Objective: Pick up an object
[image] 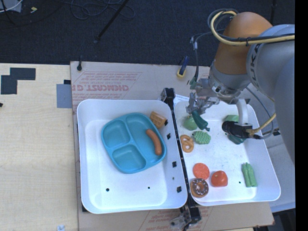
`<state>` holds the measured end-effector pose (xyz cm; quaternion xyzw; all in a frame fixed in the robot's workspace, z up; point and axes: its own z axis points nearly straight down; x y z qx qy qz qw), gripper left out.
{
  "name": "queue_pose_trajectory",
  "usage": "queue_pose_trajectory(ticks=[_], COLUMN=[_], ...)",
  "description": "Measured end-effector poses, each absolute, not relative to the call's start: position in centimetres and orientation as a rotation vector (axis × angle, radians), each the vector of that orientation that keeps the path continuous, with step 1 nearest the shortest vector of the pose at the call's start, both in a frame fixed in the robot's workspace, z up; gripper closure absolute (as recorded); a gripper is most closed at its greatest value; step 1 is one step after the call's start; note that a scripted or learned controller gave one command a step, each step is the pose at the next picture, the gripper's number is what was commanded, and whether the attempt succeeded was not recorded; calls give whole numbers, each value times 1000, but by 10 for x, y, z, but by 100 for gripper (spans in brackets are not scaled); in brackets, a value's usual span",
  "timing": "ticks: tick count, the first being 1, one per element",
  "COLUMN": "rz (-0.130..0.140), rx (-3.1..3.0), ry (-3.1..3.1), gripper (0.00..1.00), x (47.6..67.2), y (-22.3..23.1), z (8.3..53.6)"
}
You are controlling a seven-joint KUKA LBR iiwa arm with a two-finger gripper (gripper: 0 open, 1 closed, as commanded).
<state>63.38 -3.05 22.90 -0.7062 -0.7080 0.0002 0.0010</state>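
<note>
Camera view: pale wood bench (33,143), cardboard sheet (115,83), dark cabled floor (96,18); hand (197,113) grip unclear.

The tabletop (33,153) is pale, light-grained wood, filling the 9 o'clock side of the view. Dark rectangular patches (19,78) sit on it toward 10 o'clock, with a grey square (63,95) just beside them. A brown cardboard sheet (120,83) with reversed red print lies flat on the tabletop. Beyond the far edge — from 10 to 1 o'clock — the floor (144,28) is dark carpet, crossed by loose black cables (91,4). Lighting is even.
</note>
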Motion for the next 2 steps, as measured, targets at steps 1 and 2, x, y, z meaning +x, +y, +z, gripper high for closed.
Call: queue_pose_trajectory(ticks=[1,2], rz=[5,4], rx=[-2221,-2218], ry=[-2219,-2221], gripper=[100,100], x=[630,627], y=[-42,-29], z=[224,220])
